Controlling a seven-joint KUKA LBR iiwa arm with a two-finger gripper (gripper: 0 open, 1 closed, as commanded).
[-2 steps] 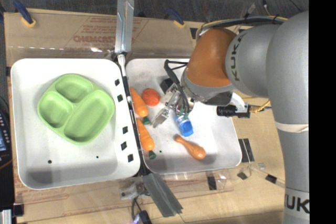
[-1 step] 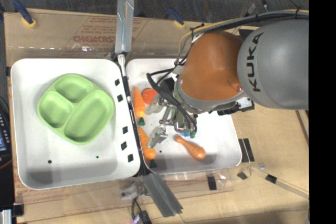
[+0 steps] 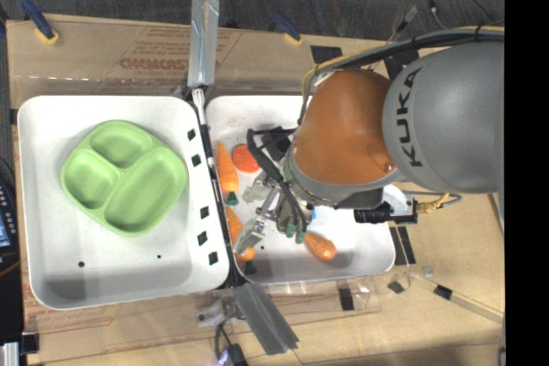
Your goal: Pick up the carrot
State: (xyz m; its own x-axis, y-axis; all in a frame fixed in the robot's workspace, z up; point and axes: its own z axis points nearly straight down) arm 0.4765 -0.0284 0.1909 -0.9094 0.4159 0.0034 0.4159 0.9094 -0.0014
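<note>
A carrot lies along the left wall of the right bin, its tip pointing to the far side. A second orange piece lies further toward the front against the same wall, partly hidden by my gripper. The gripper hangs low over that front-left corner, right beside this piece. Whether anything is held cannot be made out. Another orange, carrot-like piece lies near the bin's front wall, to the right of the gripper.
A red round item sits beside the far carrot. The left bin holds a green divided plate. The arm's orange band and grey body cover much of the right bin.
</note>
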